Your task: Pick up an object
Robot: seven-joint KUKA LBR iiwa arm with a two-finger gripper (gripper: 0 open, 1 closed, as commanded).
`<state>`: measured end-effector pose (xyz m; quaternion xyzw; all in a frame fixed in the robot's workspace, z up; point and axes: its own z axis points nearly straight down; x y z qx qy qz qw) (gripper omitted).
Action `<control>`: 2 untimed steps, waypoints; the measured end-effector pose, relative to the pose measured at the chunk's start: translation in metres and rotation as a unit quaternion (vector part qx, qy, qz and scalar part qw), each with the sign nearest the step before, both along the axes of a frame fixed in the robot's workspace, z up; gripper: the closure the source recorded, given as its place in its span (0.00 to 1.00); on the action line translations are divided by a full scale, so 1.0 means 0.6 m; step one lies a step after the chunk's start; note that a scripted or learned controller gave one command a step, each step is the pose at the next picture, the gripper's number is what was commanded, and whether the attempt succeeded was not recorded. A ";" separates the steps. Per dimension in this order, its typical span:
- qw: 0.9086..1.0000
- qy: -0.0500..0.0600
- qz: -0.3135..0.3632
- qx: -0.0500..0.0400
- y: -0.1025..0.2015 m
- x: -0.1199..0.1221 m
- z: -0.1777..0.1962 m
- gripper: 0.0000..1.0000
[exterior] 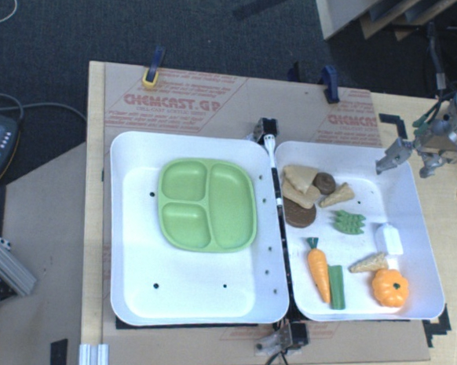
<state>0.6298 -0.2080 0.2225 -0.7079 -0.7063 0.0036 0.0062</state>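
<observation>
The right bin (415, 208) holds several toy foods: tan bread pieces (299, 183), a brown disc (299, 214), a dark round piece (324, 182), a tan wedge (338, 197), a green leafy piece (350, 222), a white block (389, 238), a carrot (319, 273), a green stick (336, 286), another tan wedge (369, 264) and an orange pumpkin (389, 288). My gripper (411, 156) hangs over the bin's far right corner, open, with nothing between its fingers, well apart from the foods.
The left bin (127, 272) holds a light green divided plate (208, 204). Clamps (151, 73) hold the cardboard base at the back. A black hinge strip (277, 213) runs between the bins.
</observation>
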 end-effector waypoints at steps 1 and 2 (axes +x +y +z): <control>1.000 -0.007 0.001 -0.002 0.000 0.005 0.013 0.00; 1.000 -0.003 0.001 -0.001 -0.002 0.002 -0.093 0.00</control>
